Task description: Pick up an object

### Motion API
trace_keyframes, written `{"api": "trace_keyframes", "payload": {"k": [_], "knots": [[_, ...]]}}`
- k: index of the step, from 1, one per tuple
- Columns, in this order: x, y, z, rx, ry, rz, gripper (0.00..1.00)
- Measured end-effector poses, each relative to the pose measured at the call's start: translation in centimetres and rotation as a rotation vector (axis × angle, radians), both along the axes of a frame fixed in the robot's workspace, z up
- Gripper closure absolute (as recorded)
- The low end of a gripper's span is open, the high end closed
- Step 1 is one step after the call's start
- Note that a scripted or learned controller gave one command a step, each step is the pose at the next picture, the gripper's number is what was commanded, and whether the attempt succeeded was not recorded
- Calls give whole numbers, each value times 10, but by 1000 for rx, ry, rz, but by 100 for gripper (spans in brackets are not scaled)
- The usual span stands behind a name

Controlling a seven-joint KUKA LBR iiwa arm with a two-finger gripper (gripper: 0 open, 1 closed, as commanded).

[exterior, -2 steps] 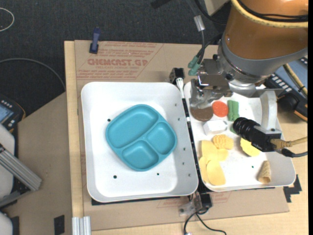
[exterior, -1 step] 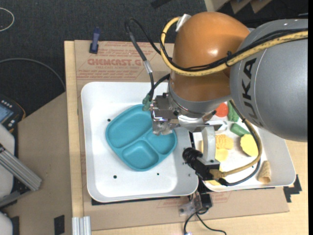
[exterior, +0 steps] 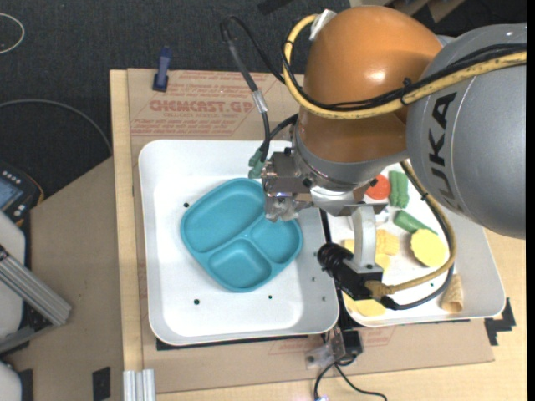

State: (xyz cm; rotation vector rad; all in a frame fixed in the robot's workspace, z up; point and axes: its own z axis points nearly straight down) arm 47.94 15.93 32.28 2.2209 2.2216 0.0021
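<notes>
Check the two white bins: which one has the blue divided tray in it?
The left bin. The blue tray lies in it, with the gripper above the tray's right edge. The right bin holds small food-like pieces instead: green, yellow, red.

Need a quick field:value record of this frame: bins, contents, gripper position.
left bin: holds a blue divided plate
right bin: toy food, incl. green pieces, a yellow piece, a cone
arm: reaches in from the right, over both bins
gripper: at the plate's upper right edge
grasp: not confirmed
</notes>
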Motion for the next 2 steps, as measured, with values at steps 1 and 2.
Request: {"api": "trace_keyframes", "payload": {"k": [1, 2], "knots": [[-2, -64, -106, -5, 13, -8, 100], [1, -23, 20, 5, -13, 6, 100]]}}
